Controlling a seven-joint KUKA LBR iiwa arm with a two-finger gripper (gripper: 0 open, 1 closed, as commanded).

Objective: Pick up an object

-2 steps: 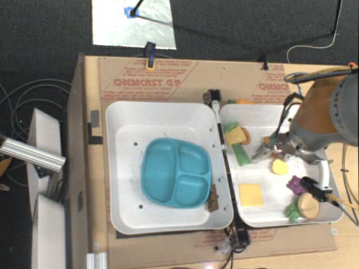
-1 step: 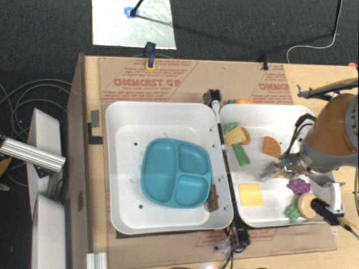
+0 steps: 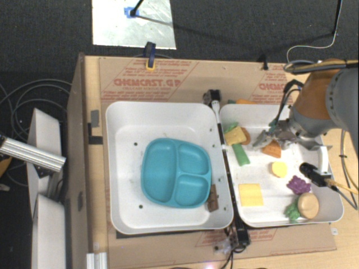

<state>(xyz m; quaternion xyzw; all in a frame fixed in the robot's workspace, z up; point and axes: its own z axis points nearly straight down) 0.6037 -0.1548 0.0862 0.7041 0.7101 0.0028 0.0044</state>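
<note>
My gripper [image 3: 271, 138] hangs low in the right bin [image 3: 331, 203], near its far right part. Directly under and in front of it lies a small orange wedge [image 3: 272, 149]; whether the two touch is unclear. Close by are a tan bread-like chunk [image 3: 236, 135] and a green stick [image 3: 241, 153] to the left. A yellow round piece [image 3: 279, 168] sits just in front. Nearer the front are a yellow square slice [image 3: 251, 194], purple grapes [image 3: 298, 184], a tan round disc [image 3: 308, 205] and a green piece [image 3: 291, 210].
The left bin [image 3: 126, 150] holds a blue divided plate [image 3: 176, 172], with a small brown item [image 3: 213, 198] by the dividing wall. Another orange item [image 3: 244, 101] lies at the right bin's far rim. The grey arm with its orange band [image 3: 314, 102] reaches in from the right.
</note>
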